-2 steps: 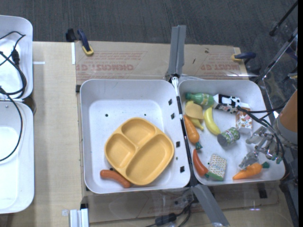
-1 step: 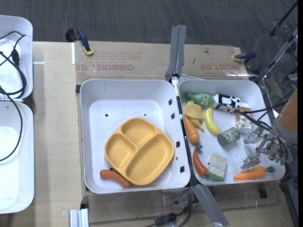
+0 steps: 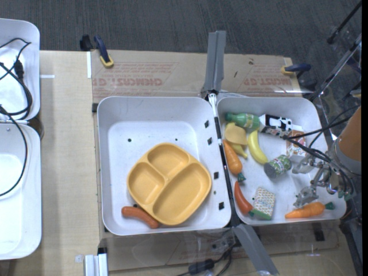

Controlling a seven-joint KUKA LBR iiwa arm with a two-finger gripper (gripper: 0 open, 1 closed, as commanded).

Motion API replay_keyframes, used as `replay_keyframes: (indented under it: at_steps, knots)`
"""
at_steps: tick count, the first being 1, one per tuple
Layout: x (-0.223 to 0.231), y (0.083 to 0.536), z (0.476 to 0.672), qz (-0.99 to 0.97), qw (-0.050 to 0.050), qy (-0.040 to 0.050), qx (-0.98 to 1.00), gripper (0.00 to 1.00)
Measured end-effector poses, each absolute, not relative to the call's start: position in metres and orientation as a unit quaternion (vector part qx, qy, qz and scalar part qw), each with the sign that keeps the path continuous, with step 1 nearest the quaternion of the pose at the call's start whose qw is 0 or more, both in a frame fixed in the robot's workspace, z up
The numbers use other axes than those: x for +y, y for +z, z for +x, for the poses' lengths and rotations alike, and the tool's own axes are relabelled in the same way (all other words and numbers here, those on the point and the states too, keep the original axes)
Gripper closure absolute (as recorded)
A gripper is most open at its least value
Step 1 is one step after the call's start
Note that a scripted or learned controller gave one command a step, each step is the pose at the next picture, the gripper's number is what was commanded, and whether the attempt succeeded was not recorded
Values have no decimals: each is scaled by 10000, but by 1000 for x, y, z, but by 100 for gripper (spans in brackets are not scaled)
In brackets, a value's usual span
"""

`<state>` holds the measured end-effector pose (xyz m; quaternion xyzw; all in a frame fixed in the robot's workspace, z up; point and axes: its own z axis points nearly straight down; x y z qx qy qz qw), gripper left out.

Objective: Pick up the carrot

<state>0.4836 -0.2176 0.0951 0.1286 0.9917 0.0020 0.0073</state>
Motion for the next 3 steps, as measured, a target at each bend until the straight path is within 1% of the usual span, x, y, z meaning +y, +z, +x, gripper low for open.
replay_keyframes:
  at_steps: [1,2,3]
  knots:
    - [-221,92,514,1341,21,5,9910,0]
    - [-217,98,487,608,129,4,9981,0]
    - [-214,98,489,-34,140,19,9999,0]
